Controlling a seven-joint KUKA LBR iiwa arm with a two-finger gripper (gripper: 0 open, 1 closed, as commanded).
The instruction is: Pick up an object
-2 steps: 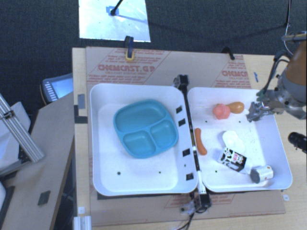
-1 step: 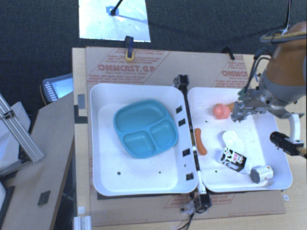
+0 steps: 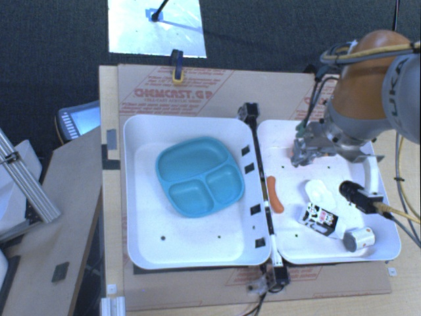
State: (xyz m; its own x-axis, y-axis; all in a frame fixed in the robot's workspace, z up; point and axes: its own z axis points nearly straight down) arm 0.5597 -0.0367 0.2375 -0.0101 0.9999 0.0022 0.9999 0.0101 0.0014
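Observation:
My gripper point(image 3: 303, 153) hangs low over the back left part of the right bin point(image 3: 293, 239), with the grey arm and its orange band behind it to the right. Nothing shows between its tips. An orange carrot-like piece point(image 3: 275, 196) lies by the bin's left wall, in front of the gripper. A white rounded object point(image 3: 320, 193) lies mid-bin. Touching its front side is a black-and-white patterned box point(image 3: 320, 220). A grey cylinder point(image 3: 358, 238) rests in the front right corner.
The left bin point(image 3: 145, 232) holds a blue divided plate point(image 3: 199, 175) near its middle. A black divider with clips point(image 3: 258, 176) runs between the two bins. Brown cardboard point(image 3: 217, 91) lies under both.

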